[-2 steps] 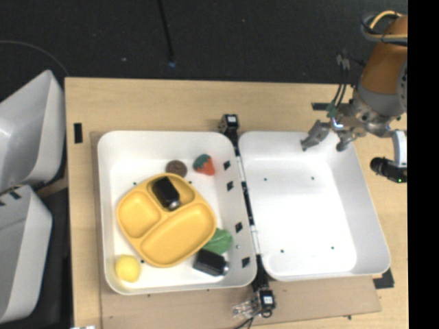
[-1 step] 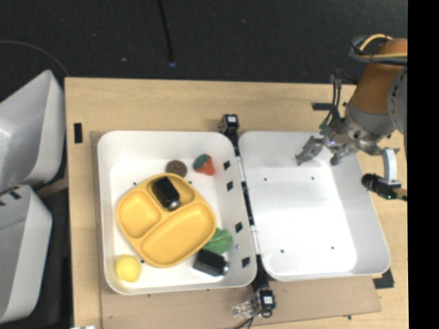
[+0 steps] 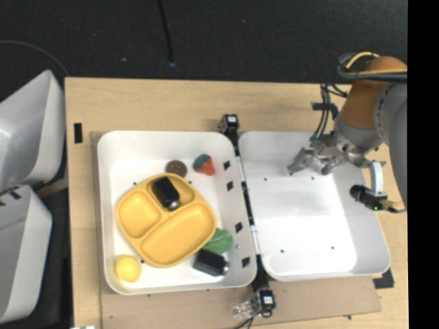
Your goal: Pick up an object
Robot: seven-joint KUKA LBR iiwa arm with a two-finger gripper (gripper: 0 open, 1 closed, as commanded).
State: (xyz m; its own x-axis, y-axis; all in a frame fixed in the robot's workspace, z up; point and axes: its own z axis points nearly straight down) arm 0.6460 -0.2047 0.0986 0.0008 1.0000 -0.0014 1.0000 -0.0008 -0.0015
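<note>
A wooden bench (image 3: 171, 105) bears two white bins side by side, the left bin (image 3: 110, 149) and the right bin (image 3: 363, 252), joined by a row of black clips (image 3: 243, 204) along their shared edge. Small black fittings sit at the far end (image 3: 229, 122) and near end (image 3: 265, 298) of that seam. White moulded shapes (image 3: 27, 136) stand at the left of the bench, and a dark cable (image 3: 164, 26) runs across the black floor beyond it.
</note>
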